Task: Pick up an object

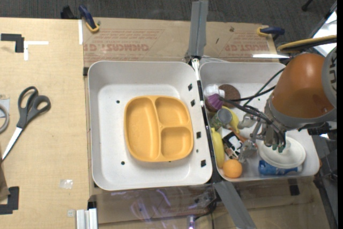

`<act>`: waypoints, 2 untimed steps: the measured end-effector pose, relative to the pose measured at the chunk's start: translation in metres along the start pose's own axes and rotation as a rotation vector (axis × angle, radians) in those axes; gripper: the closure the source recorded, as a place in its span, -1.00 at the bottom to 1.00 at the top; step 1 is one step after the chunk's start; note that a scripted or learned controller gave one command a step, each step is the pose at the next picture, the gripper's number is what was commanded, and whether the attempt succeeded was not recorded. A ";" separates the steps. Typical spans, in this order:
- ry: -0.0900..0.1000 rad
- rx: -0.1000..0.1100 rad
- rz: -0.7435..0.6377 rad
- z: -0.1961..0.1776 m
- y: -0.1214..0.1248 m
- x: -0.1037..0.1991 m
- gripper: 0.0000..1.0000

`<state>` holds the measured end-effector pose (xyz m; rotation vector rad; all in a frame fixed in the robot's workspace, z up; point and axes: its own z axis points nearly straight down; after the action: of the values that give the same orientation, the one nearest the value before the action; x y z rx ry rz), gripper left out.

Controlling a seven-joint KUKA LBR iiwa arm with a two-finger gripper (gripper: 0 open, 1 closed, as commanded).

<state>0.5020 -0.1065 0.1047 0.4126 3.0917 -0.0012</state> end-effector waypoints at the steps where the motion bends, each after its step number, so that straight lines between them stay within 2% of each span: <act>1: 0.001 -0.001 0.080 0.000 -0.004 0.001 -1.00; 2: 0.015 0.002 0.031 -0.026 -0.014 -0.085 -1.00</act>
<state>0.5794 -0.1423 0.1327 0.4627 3.1002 -0.0001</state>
